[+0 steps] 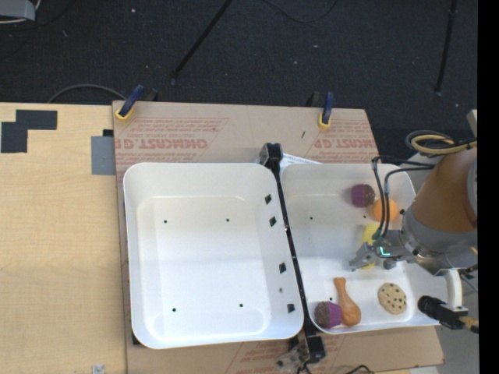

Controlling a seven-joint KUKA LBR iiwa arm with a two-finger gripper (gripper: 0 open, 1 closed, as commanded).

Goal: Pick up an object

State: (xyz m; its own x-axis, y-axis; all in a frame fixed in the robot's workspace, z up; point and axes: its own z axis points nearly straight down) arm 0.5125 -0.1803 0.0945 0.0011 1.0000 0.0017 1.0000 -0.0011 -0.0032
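Observation:
My gripper (373,257) hangs low in the right bin (320,209), near its right side, on the grey arm (444,209) that reaches in from the right. Just above the gripper lie a yellow object (371,231) and an orange ball (383,209), partly hidden by a black cable. A purple ball (361,195) sits further back. In front of the gripper lie a speckled cookie (392,298), an orange spoon-shaped toy (347,301) and a purple object (327,313) at the front wall. I see nothing held in the gripper.
The left bin (156,209) stands beside the right one, with a black divider strip (282,240) between them. Both rest on cardboard (234,135) held by two clamps. A yellow cable coil (429,140) lies at the far right.

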